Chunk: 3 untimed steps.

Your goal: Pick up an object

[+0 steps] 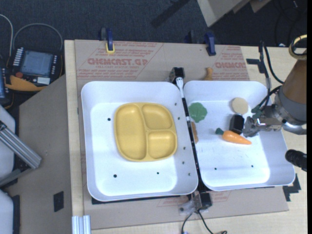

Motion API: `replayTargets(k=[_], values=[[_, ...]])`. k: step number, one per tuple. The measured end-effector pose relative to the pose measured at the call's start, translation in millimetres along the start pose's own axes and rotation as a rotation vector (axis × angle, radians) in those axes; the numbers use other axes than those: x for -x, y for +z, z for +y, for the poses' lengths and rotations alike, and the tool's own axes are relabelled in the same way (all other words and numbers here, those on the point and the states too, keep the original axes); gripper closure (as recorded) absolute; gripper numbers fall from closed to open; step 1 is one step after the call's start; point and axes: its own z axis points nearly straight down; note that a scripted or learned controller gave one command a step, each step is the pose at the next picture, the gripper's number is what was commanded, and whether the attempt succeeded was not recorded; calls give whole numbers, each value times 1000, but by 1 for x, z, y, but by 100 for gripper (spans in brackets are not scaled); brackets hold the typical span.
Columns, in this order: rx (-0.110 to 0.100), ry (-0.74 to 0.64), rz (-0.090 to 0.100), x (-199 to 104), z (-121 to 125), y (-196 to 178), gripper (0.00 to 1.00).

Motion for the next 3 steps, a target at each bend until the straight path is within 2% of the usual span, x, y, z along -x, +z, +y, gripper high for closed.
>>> replayTargets(k=[1, 2, 3], values=[[-3, -4, 3, -48, 16, 11, 100], [0, -5, 3, -97, 37, 1, 100], [-2, -6, 4, -159, 52, 4, 100]])
